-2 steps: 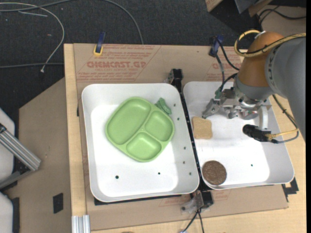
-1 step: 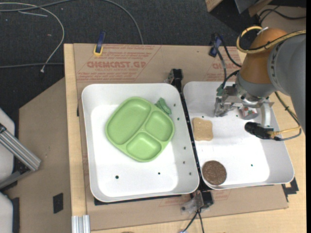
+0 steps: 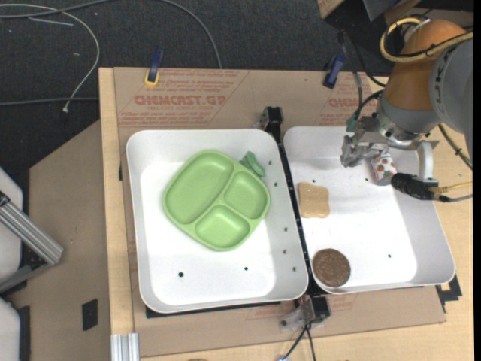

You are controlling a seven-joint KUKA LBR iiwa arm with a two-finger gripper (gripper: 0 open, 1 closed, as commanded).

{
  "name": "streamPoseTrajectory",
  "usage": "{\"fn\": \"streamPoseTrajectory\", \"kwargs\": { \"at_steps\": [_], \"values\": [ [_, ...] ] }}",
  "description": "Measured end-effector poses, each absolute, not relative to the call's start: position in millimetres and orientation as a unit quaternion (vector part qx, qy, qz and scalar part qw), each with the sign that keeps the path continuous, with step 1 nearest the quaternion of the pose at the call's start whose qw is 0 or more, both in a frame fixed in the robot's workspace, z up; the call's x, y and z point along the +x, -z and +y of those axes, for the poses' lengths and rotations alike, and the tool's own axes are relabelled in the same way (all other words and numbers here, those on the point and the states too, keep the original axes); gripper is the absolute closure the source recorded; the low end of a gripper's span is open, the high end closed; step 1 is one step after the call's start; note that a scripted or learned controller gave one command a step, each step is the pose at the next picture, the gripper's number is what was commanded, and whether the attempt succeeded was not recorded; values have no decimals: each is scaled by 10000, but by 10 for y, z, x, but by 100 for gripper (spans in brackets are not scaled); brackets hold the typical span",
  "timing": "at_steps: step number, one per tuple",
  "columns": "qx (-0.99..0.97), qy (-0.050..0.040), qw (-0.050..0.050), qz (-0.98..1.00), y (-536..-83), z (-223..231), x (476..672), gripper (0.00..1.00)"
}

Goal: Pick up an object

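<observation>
The left bin [image 3: 225, 277] holds a green plate [image 3: 216, 199] with three compartments, lying flat and a little turned. A small green piece [image 3: 253, 164] touches its upper right edge. Both are well apart from the arm.

In the right bin [image 3: 376, 232], a tan slab [image 3: 313, 200] lies flat just beside the left wall. Below it, a brown disc [image 3: 331, 267] sits in the lower left corner, close to the rim. The gripper [image 3: 355, 156] hangs low over the upper part of this bin, and a small red and white thing [image 3: 383, 168] is just beside it on the right. Whether the gripper is released or clenched I cannot tell from this view, and I cannot tell if the two are touching.

I judge that the pick is not yet made, because nothing is seen clearly in the grasp. The nearest candidate is the red and white thing, and there the risks begin. It is small and looks rounded, so a closing that is a little off-centre could push it away instead of catching it. It also lies not far from the bin's back wall, where it could get pushed against the wall. The slab and the disc bring another problem: they are thin and flat on the floor, so the gripper could slide over them and close on nothing.
</observation>
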State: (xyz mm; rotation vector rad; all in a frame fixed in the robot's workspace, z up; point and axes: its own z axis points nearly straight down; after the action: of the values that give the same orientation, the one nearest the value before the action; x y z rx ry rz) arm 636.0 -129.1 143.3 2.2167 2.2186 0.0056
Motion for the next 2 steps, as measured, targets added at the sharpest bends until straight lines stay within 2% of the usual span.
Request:
{"fn": "streamPoseTrajectory", "kwargs": {
  "at_steps": [1,2],
  "values": [
    [7068,-19,29,7074,-1884,-1332,6390,100],
    [7065,-25,36,7077,-2529,-1304,6362,100]
  ]
}}
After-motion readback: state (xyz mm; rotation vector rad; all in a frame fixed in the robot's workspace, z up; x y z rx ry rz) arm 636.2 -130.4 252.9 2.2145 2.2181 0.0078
